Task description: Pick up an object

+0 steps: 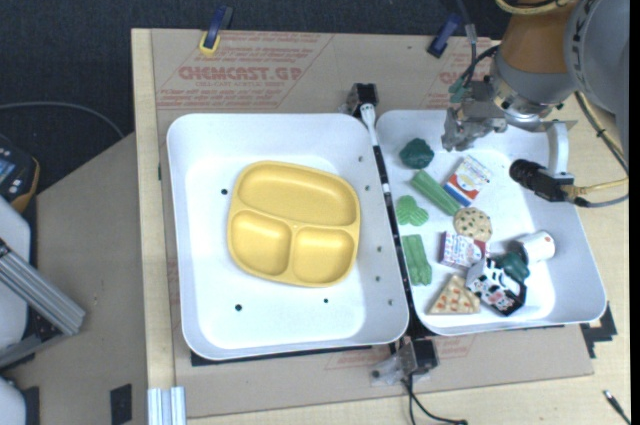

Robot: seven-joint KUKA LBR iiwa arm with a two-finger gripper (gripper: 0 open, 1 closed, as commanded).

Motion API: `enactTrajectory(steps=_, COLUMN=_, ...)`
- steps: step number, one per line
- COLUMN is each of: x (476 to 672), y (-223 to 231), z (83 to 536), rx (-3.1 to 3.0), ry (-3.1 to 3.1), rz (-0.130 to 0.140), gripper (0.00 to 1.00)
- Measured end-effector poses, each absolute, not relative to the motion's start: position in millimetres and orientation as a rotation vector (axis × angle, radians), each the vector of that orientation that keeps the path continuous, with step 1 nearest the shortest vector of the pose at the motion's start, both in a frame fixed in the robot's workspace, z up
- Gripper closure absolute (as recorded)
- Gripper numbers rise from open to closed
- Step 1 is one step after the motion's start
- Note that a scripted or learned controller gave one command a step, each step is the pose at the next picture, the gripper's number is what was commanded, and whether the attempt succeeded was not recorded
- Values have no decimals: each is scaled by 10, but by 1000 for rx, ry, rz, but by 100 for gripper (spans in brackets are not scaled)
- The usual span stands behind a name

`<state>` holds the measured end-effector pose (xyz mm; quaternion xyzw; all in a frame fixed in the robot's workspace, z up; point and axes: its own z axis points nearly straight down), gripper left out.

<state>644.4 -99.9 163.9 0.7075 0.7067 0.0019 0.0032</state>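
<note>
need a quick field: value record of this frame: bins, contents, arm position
left bin: holds a yellow divided tray
right bin: small toys, among them a dark green lump, a green stick, a cookie, a pizza slice
end effector: over the right bin's far edge, near the dark green lump
hold: nothing visibly between its fingers
arm: reaches in from the right

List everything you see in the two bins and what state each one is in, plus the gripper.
Yellow divided plate: flat in the left bin, right side up.
Small toy items: lying loose in the right bin, none held.
Small milk carton: lying on its side.
Pizza slice: flat near the front rim.
Gripper: above the right bin's back part.
</note>
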Motion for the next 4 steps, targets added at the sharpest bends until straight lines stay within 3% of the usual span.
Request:
enactTrajectory(steps=2, x=6487, y=-975, z=2266, rx=2218, ry=2219, rz=5, gripper=100)
enactTrajectory(steps=3, x=6130, y=-623, z=2241, rx=2221, ry=2228, rz=-2, gripper=100)
enactTrajectory(steps=4, x=6269, y=-775, z=2177, rx=2220, ry=2219, rz=2, gripper=100)
